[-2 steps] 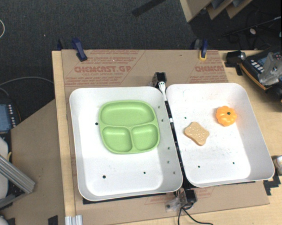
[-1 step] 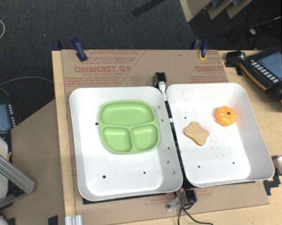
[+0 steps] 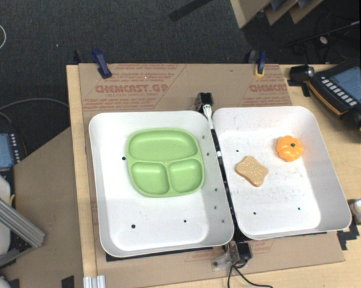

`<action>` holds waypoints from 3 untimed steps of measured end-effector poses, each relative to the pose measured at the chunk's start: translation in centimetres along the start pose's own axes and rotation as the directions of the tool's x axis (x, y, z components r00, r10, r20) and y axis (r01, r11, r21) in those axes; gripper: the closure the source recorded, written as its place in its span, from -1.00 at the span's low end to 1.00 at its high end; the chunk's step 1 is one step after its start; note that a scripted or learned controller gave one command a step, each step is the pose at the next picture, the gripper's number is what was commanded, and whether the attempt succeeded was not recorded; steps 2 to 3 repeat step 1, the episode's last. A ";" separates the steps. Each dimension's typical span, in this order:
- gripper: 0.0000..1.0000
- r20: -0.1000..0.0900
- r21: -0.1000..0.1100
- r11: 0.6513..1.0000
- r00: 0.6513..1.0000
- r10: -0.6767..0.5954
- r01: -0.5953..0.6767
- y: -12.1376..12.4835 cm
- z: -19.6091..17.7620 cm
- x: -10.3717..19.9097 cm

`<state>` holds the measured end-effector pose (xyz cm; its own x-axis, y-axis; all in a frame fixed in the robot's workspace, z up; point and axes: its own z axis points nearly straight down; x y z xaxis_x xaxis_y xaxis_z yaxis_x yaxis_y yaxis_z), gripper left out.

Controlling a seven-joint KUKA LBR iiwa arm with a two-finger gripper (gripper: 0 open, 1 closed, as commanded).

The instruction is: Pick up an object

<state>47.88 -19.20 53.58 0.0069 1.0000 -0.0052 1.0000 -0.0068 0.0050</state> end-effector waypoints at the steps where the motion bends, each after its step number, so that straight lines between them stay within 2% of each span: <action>1: 1.00 -0.005 0.008 1.000 1.000 -0.003 0.003 0.0 2.5 -3.3; 3: 1.00 -0.005 0.008 1.000 1.000 -0.003 0.003 0.0 2.5 -3.3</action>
